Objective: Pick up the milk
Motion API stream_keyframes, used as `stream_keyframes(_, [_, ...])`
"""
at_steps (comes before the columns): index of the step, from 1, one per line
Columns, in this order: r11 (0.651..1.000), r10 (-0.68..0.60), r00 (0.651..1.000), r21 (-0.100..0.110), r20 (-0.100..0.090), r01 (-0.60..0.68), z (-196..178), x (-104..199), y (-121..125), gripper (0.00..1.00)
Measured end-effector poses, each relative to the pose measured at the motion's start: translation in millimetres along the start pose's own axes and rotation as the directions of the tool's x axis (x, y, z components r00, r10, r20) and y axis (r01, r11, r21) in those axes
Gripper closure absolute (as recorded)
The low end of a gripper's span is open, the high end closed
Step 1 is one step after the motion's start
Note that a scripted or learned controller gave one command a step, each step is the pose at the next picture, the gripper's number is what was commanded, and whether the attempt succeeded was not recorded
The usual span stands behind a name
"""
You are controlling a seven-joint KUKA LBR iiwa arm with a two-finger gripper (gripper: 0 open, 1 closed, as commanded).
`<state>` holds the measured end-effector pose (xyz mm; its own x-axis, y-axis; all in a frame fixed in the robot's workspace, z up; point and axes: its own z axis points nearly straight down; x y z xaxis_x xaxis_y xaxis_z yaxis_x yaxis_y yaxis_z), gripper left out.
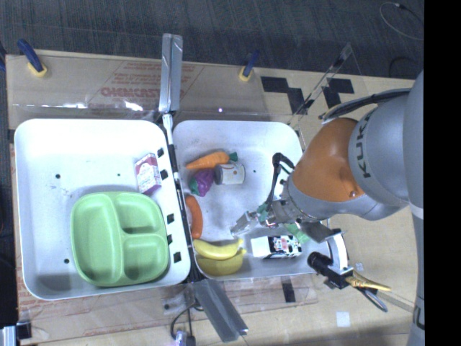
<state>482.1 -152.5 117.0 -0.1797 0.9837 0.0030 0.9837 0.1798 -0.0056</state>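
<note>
We find the milk carton (278,246) lying on its side at the near edge of the right bin (252,132), just beside the banana (218,251) and partly under the arm. The gripper (253,220) sits low in that bin, just above and left of the carton, and we cannot tell how it is set; nothing shows in its grasp, so we judge the carton not yet taken. Lying flat against the bin's near wall, the carton offers little room on that side, which likely explains the low approach from the bin's middle. The rest of the right bin crowds the far and left sides: a carrot (208,160), a small can (231,174), a purple piece of toy produce (202,184) and an orange piece (194,216) along the divider. In the left bin (43,143) sits a green divided plate (119,238), with a small red carton (147,173) propped behind it, well apart from our work
</note>
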Motion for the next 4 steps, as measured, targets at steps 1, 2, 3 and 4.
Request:
stream_keyframes(1, [0.916,-0.4,0.916,-0.002,-0.002,0.4,26.5,-54.3,-15.3,0.0])
stream_keyframes(2, [0.911,-0.413,0.911,-0.003,0.004,0.413,-16.2,-36.4,62.2,0.0])
stream_keyframes(3, [0.824,-0.567,0.824,-0.002,0.003,0.567,-50.9,-57.1,-13.5,0.0])
stream_keyframes(4, [0.955,-0.295,0.955,-0.005,0.004,0.295,24.3,-7.4,-5.8,0.0])
